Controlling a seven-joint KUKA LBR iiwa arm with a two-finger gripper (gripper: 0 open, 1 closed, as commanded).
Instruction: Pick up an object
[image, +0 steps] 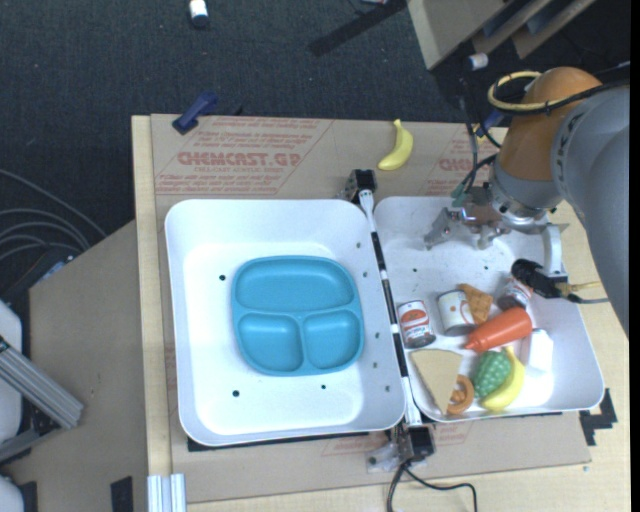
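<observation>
Spread wide, those jaws — you can see the gripper (468, 226) with its two fingers splayed apart over the far end of the right bin (572, 345), nothing between them. It hangs above bare white floor there, and whether the tips touch the bin bottom you can't tell from this angle.

Now look where the goods are: everything to pick sits crowded in the near half of that bin. You've got a small can (415, 322) by the left wall, a second can (454, 311) lying on its side next to it, a carrot (500, 328) across the middle, and a green piece (491, 370) and a yellow banana (509, 388) down by the near edge. The left bin (190, 300) carries a blue divided plate (296, 313). A second banana (397, 149) lies out on the bench beyond the bins.

Your risk, as I judge it: closing here grabs air, since the pile is well apart from the fingers. And that pile is tight — going in could pinch two things together or nudge one away.
</observation>
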